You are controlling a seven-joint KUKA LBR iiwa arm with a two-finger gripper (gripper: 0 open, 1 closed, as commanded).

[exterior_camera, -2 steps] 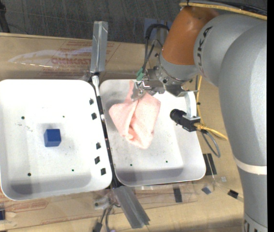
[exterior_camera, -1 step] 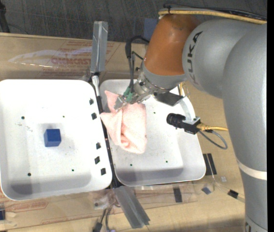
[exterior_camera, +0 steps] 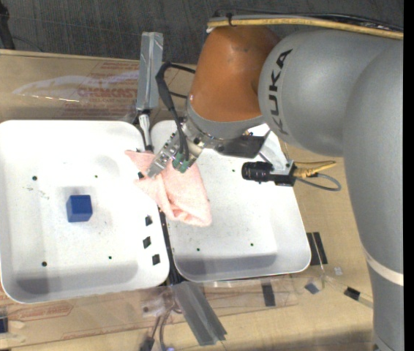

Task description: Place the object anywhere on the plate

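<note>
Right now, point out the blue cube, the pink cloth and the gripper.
blue cube (exterior_camera: 80,208), camera view, on its top face.
pink cloth (exterior_camera: 185,196), camera view, on the middle of its folds.
gripper (exterior_camera: 167,159), camera view, at its tip above the cloth.

A pink cloth (exterior_camera: 181,192), soft and crumpled into loose folds, lies draped over the seam where the two white bins meet. Most of it rests in the right bin (exterior_camera: 265,225), at that bin's left side; its far left corner spreads as a flatter flap over the raised rims and onto the right edge of the left bin (exterior_camera: 17,196). The bulk hangs toward the near side as a rumpled, elongated bundle, thicker at its near end. Its far end lies directly under the arm's wrist, partly hidden by it.

A small blue cube (exterior_camera: 80,208) sits flat in the left bin, left of centre, well apart from the cloth.
</note>
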